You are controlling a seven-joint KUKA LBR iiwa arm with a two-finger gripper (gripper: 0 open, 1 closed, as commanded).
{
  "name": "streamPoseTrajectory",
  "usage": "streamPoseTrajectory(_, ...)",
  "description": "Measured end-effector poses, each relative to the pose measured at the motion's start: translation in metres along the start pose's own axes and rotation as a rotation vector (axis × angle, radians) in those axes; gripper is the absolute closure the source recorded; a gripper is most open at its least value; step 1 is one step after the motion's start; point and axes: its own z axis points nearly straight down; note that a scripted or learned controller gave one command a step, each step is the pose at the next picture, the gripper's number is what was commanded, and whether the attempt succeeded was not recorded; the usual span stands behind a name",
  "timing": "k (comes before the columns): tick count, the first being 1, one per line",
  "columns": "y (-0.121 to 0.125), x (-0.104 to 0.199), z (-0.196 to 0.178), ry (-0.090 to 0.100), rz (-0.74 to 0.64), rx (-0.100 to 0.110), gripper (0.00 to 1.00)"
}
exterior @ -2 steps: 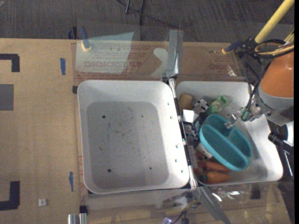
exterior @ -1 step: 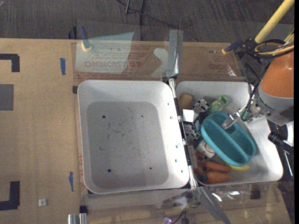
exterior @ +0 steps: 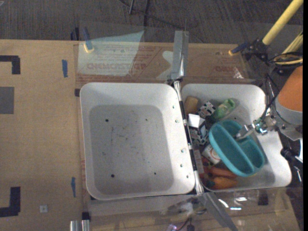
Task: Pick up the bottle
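The arm's orange band (exterior: 294, 91) sits at the right edge of the view, and the gripper (exterior: 246, 132) reaches leftward over the right bin (exterior: 255, 94), its tips low above the teal bowl (exterior: 237, 149). How wide it stands I cannot tell; nothing is seen between its tips, so the grasp looks not yet made and this reads as the approach step. The bottle (exterior: 224, 108), pale green and lying tilted, is up and to the left of the gripper, near it but apart, just beyond the bowl's far rim. The next move probably calls for shifting off the bowl toward the bottle and lining up across its narrow body before descending, with the bowl rim a likely obstacle. Counted: two white bins, one teal bowl, one green bottle, and a cluster of small items left of the gripper too jumbled to count. The left bin (exterior: 96, 100) lies well apart from the gripper.
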Motion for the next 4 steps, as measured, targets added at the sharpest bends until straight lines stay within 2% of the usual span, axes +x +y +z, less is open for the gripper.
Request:
streamPoseTrajectory(1, 0.0, 0.0, 0.0, 0.0, 0.0, 0.0, 0.0)
streamPoseTrajectory(2, 0.053, -0.015, -0.089, -0.001, 0.042, 0.013, 0.0)
streamPoseTrajectory(3, 0.044, 0.017, -0.02, 0.002, 0.136, 0.017, 0.0)
streamPoseTrajectory(4, 0.03, 0.059, -0.001, -0.01, 0.171, -0.003, 0.0)
